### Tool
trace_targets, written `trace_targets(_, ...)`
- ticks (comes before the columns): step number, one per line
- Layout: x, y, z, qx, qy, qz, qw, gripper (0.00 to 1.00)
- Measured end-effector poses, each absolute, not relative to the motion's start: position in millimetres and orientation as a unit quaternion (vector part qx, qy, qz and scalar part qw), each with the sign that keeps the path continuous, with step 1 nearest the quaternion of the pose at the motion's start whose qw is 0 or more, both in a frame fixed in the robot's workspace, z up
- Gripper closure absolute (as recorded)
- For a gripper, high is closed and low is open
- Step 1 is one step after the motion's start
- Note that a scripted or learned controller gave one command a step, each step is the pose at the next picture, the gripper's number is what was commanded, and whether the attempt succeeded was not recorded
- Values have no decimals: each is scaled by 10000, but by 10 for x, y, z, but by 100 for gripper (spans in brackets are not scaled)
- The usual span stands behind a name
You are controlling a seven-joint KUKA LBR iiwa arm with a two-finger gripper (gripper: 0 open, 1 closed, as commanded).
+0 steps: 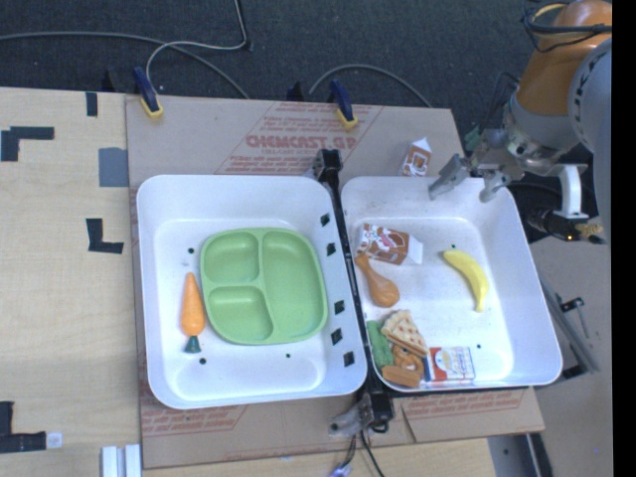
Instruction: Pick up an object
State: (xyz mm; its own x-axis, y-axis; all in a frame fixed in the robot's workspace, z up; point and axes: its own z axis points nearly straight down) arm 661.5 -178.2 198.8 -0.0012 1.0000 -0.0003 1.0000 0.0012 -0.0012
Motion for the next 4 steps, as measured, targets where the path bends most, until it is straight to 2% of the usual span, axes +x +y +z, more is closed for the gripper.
trace_targets(1,5461,-2146,1493,-7073,-7069,13,8,0)
trace_targets(2,5944,-2180,871,-7067,-7075,-6,-19,0)
trace_targets(3,5950,-2189,970,-7066,-7076,-4,-45,100)
trace_targets(4,6176,-1436,1123,-7061,-7081,-2,5,100)
